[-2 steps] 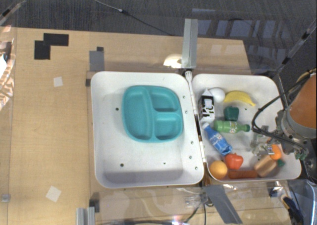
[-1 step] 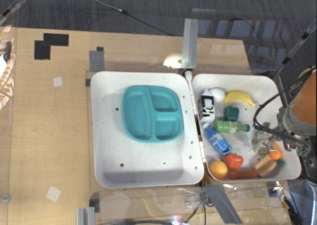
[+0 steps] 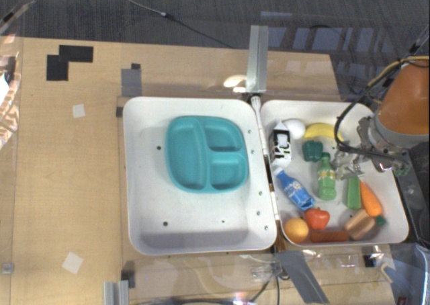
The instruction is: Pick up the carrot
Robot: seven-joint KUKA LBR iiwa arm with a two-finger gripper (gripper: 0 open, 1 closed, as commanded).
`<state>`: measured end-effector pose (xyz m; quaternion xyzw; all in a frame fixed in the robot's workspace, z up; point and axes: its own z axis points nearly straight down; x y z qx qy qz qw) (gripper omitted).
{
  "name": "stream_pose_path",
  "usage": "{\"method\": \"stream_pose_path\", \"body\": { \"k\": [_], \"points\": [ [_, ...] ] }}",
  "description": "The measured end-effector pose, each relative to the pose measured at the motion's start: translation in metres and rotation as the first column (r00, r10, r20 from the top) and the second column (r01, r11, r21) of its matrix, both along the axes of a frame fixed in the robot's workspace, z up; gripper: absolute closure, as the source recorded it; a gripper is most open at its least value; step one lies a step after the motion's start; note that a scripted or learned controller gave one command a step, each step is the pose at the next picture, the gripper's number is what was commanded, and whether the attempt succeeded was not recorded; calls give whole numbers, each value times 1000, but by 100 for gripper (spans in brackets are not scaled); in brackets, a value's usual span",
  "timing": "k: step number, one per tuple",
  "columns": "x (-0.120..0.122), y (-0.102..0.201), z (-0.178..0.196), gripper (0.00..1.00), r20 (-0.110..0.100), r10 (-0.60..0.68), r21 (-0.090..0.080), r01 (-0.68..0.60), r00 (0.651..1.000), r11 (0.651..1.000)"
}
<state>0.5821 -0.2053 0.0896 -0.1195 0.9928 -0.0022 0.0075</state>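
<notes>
Orange and tapered, the carrot (image 3: pixel 371 199) is seen lying in the right bin (image 3: pixel 402 220), near that bin's right wall, with its green end toward the near corner. It is set just beside a green cucumber-like piece (image 3: pixel 353 191) on its left and just above a brown bread roll (image 3: pixel 361 225). The gripper (image 3: pixel 349 166) is poised over the same bin, up and to the left of the carrot and apart from it; nothing is seen between the fingers. The metal of the gripper is merged with the bin's clutter and partly covered by the wrist, so whether the fingers are apart or together cannot be told. Much of the arm (image 3: pixel 405 105) is cut off by the right edge, and only its orange band and grey wrist are shown.

Other items are crowded in the right bin: a banana (image 3: pixel 318 130), partly hidden behind a dark cable loop, a white egg-like shape (image 3: pixel 293 126), a black-and-white bottle (image 3: pixel 281 146), a dark green pepper-like piece (image 3: pixel 312 151), a green bottle (image 3: pixel 326 179), a blue packet (image 3: pixel 294 190), a tomato (image 3: pixel 317 218), an orange fruit (image 3: pixel 296 230) and a red-brown sausage (image 3: pixel 329 236). Several of these are too small to be named with certainty.

In the left bin (image 3: pixel 151 223) a teal divided tray (image 3: pixel 206 153) is laid.
</notes>
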Motion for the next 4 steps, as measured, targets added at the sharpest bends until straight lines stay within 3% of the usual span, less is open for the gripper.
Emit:
{"method": "stream_pose_path", "body": {
  "k": [1, 2, 3, 4],
  "points": [
    [0, 0, -1, 0, -1, -1, 1, 1, 1000, 1000],
    [-50, 0, 0, 0, -1, 241, -3, -241, 971, 971],
    [-46, 0, 14, 100, 7, 241, -8, -241, 971, 971],
    [-65, 0, 1, 100, 1, 565, -12, -565, 825, 825]
  ]
}}
